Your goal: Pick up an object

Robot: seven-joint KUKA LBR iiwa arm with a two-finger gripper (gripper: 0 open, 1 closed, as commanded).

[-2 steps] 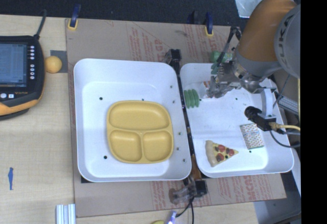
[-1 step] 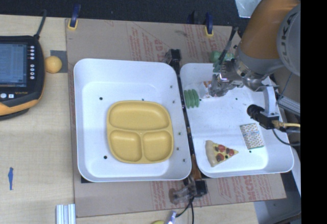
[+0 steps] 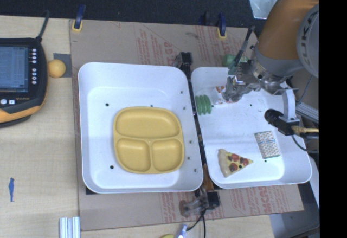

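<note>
Clearly the tool (image 3: 235,90) sits low in the right bin (image 3: 246,177); whether it is parted or closed, I cannot tell. Best to settle squarely over the small reddish item (image 3: 220,89) beside it, clear of the green piece (image 3: 203,104).

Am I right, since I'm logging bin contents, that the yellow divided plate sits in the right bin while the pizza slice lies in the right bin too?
Not quite. The camera view shows the yellow divided plate in the left bin, not the right one. The pizza slice does lie in the right bin.
</note>
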